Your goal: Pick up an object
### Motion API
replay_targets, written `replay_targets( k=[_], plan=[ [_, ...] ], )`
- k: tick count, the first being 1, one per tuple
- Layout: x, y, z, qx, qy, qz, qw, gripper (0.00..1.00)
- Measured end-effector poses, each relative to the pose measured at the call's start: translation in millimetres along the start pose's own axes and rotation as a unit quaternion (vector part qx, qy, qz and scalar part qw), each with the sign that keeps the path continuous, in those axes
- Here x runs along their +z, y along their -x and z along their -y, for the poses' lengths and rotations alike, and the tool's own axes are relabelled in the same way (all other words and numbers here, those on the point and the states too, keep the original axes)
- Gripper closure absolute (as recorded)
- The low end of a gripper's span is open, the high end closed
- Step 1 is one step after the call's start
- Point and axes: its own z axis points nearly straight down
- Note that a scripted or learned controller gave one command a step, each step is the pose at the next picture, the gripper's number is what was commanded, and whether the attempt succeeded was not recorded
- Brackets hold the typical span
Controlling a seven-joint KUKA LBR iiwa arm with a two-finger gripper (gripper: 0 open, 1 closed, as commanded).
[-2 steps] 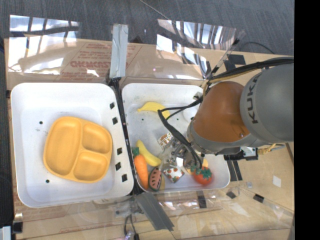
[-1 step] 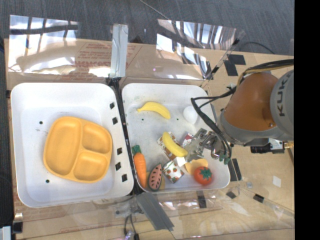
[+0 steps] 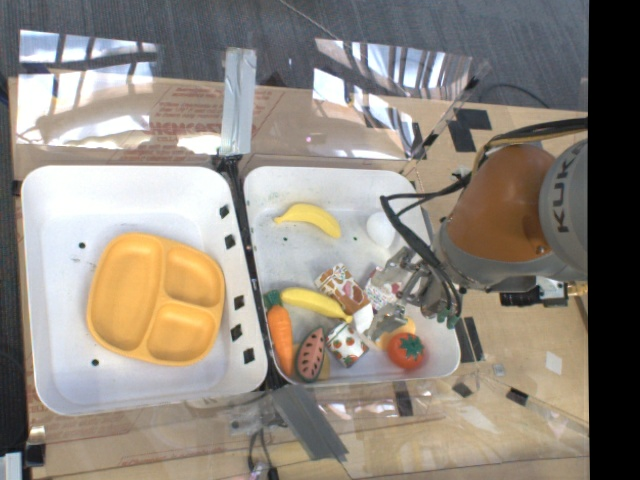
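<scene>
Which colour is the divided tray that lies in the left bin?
The divided tray is orange-yellow all over, seen plainly in the camera view.

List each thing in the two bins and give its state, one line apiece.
Yellow divided tray: lying flat in the left bin.
Upper banana: lying alone in the right bin.
Lower banana: lying in the toy pile.
Carrot: lying by the bin's left wall.
Watermelon slice: lying beside the carrot.
Tomato: resting near the gripper.
Gripper: low over the pile.
</scene>
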Motion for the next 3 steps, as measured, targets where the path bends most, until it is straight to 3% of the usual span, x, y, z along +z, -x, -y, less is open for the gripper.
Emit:
replay_targets(
  k=[1, 2, 3],
  plan=[
    [38, 6, -44, -0.065, -0.002, 0.021, 0.9977, 0.0],
    [38, 1, -99, -0.177, -0.001, 0.023, 0.9839, 0.0],
    [53, 74, -118, -0.297, 0.0, 0.002, 0.9549, 0.0]
  ],
)
